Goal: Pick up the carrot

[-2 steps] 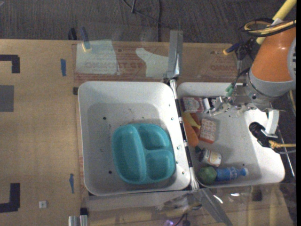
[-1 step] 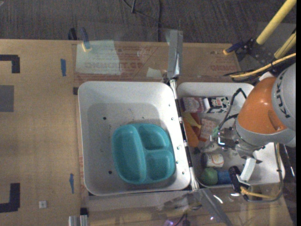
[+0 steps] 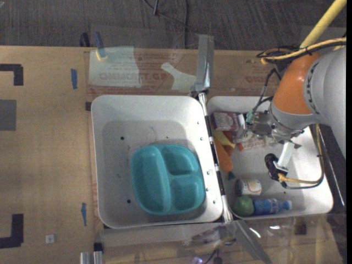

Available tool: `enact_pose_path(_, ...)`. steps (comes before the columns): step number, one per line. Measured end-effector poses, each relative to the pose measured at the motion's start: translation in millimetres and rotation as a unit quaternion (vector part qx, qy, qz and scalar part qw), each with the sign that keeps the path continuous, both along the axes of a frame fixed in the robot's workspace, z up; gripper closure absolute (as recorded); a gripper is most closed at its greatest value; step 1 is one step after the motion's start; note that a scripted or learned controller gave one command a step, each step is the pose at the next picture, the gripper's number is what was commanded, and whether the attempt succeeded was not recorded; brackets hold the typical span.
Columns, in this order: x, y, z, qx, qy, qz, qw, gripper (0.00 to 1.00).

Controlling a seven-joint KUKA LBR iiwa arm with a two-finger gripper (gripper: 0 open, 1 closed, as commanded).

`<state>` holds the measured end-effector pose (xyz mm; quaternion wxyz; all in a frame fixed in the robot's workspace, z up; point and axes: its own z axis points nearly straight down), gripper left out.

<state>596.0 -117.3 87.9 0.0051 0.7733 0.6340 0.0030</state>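
The carrot [image 3: 223, 154] is a short orange piece lying against the left wall of the right bin [image 3: 322, 199], its length running toward the bin's front. A yellow item [image 3: 226, 138] touches its far end. My gripper [image 3: 255, 133] is low over the middle of the right bin, just right of the carrot and apart from it. It hangs below the orange wrist band [image 3: 291, 92]. A pale wrapped item [image 3: 250, 143] lies under or right beside the gripper.
The right bin also holds a pink and white packet [image 3: 228, 120], a small can [image 3: 249, 187], a green round fruit [image 3: 245, 205] and a blue bottle [image 3: 273, 206]. A black cable end [image 3: 271, 166] hangs beside the arm. A teal divided plate [image 3: 168, 177] rests in the left bin [image 3: 110, 120].
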Motion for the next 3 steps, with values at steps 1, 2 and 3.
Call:
enact_pose_path(1, -55.3, -48.2, -0.3, -0.0003, 0.002, 0.007, 1.0, 0.0)
enact_pose_path(2, -84.2, -32.4, 0.1, -0.0002, -0.001, -0.019, 0.9998, 0.0)
enact_pose_path(3, -112.2, 15.3, 0.5, -0.0004, -0.002, -0.018, 0.9998, 0.0)
